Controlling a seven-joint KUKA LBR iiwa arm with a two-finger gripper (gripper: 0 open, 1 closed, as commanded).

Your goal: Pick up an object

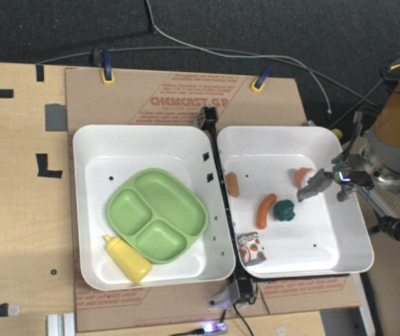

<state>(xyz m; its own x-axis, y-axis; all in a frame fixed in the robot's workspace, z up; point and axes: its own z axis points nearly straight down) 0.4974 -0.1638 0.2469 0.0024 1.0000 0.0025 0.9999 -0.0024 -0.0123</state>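
The right bin (326, 257) carries several small things: a dark green lump (284, 211) near its middle, an orange sausage-shaped piece (264, 211) lying just beside it on the left, a smaller orange piece (232, 183) close to the divider between the bins, a reddish-orange piece (302, 176) toward the far right side, and a small red-and-white packet (251, 248) near the front left corner. The hand (316, 185) hangs over the right part of this bin, above and to the right of the green lump and just beside the reddish-orange piece; whether its grip is apart or together I cannot tell, and nothing is seen held in it. In the left bin (87, 187), a green divided plate (159, 215) lies in the middle with a yellow bottle (127, 258) at its front left edge. Both bins rest on a cardboard sheet (185, 96) on the table (10, 208).
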